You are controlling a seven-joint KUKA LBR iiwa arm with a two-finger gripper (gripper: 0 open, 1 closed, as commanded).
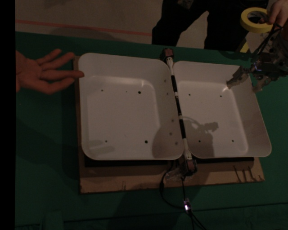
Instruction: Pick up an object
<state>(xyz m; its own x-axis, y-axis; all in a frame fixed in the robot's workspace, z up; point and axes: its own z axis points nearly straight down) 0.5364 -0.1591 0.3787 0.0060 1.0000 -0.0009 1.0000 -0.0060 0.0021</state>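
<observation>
Cabling (182, 197) with a small lit connector lies at the bottom centre of the frame, running up to the lower end of the black-and-white divider bar (177, 101) that separates the two bins. Beneath both bins sits a brown cardboard sheet (135, 182) on the green surface (45, 170). Left bin (90, 67) and right bin (258, 134) are both white and shallow; their floors carry a few small dark specks and nothing that can be identified as a graspable object. On that evidence the task's object cannot be located in either bin. The claw (245, 81) hangs at the right edge of the frame, over the upper right corner of the right bin, with its two fingers spread apart and nothing between them. A person's hand (40, 72) rests flat on the surface at the left edge of the frame, just beside the left bin's upper corner; another hand (279, 11) at the upper right holds a yellow tape roll (254, 19). Judgement: the task stands at the approach stage, no grasp made. The next move calls for a target to be placed or identified, then a descent over it with the fingers kept spread.
</observation>
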